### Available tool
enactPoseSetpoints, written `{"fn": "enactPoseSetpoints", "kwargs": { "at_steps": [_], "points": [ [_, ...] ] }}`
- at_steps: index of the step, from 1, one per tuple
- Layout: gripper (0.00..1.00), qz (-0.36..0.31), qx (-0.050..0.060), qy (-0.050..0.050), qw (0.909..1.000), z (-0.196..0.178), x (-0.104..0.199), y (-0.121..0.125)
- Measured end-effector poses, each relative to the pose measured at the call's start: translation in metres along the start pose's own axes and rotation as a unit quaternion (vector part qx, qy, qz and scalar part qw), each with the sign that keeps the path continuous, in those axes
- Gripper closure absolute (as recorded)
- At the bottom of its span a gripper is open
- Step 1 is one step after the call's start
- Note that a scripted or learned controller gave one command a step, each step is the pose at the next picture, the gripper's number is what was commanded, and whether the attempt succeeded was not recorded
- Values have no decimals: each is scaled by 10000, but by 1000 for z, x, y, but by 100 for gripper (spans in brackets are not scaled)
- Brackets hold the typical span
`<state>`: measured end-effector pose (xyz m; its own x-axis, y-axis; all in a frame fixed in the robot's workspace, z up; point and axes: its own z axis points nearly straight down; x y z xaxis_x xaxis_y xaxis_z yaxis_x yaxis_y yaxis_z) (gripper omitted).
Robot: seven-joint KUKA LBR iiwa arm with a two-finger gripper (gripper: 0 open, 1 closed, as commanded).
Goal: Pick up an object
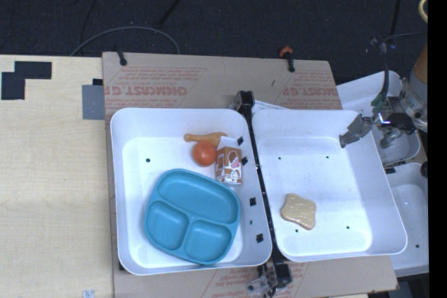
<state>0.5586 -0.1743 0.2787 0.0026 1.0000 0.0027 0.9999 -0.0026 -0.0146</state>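
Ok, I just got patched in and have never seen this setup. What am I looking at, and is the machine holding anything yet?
One fixed camera looks down at a slant on a bench with two shallow white bins. The left bin holds a blue divided plate, a small red ball, an orange piece behind it and a small patterned carton. The right bin holds one tan, toast-shaped piece. The robot arm comes in from the right; its hand sits over the right bin's far right corner, with nothing visible in it.
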Motion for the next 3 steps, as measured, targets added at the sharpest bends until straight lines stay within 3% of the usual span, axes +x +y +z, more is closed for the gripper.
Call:
{"fn": "enactPoseSetpoints", "kwargs": {
  "at_steps": [1,3],
  "points": [
    [0,-13,-58,-10,10000,-7,0,2],
    [0,-12,-30,0,10000,117,-1,-11]
  ]
}}
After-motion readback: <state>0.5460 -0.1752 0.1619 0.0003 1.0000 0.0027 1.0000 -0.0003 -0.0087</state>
